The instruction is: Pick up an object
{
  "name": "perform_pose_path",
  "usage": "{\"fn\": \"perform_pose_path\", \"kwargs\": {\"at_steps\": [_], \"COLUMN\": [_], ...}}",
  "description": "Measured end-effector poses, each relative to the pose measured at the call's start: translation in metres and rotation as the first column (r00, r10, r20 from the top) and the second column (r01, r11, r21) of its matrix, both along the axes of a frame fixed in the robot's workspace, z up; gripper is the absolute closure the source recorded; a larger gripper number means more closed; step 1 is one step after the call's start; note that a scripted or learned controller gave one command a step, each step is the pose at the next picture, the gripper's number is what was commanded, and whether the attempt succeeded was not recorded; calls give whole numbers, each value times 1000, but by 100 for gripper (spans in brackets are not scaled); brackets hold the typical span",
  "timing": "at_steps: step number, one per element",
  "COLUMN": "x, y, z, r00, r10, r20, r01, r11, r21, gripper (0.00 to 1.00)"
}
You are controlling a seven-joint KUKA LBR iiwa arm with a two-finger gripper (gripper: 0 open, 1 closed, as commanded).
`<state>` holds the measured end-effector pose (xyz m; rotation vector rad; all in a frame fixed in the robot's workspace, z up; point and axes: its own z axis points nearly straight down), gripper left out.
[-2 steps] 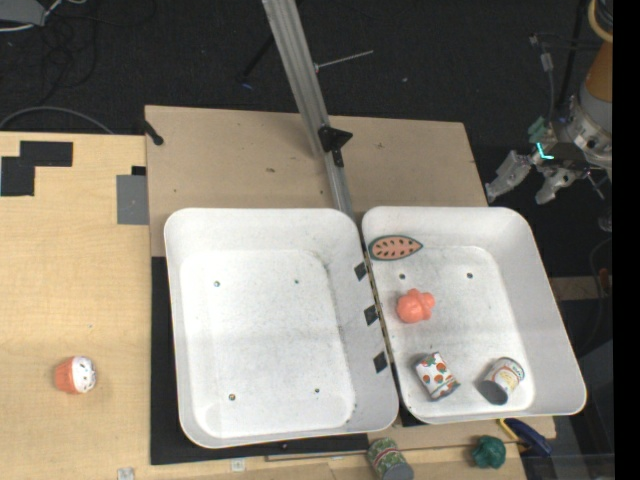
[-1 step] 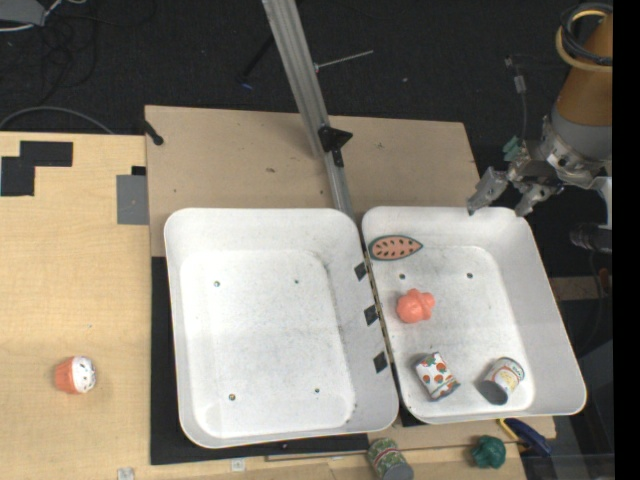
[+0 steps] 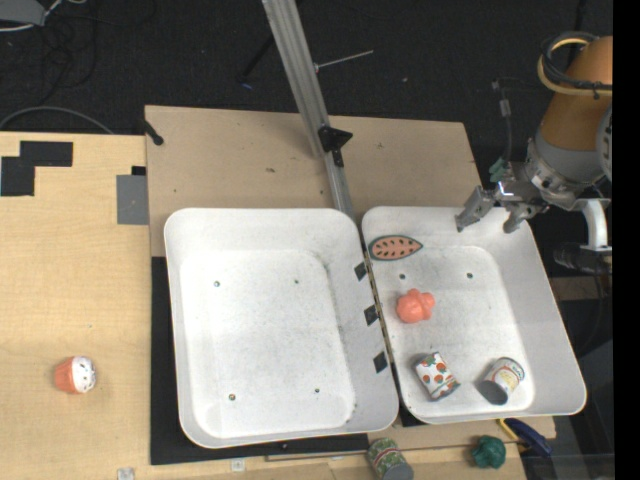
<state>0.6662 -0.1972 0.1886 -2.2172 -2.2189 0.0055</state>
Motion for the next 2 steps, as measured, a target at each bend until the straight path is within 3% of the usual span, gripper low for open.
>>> {"fn": "perform_pose_path", "kwargs": {"at_steps": [1, 2], "x": [-11, -9], "y": [0, 0], "z": [-55, -42], "r00": [1000, 1000], "r10": [0, 1], "r20": [-2, 4], "r01": [0, -1], "r11": [1000, 1000], "r21": [1, 0], "gripper": [0, 100]}}
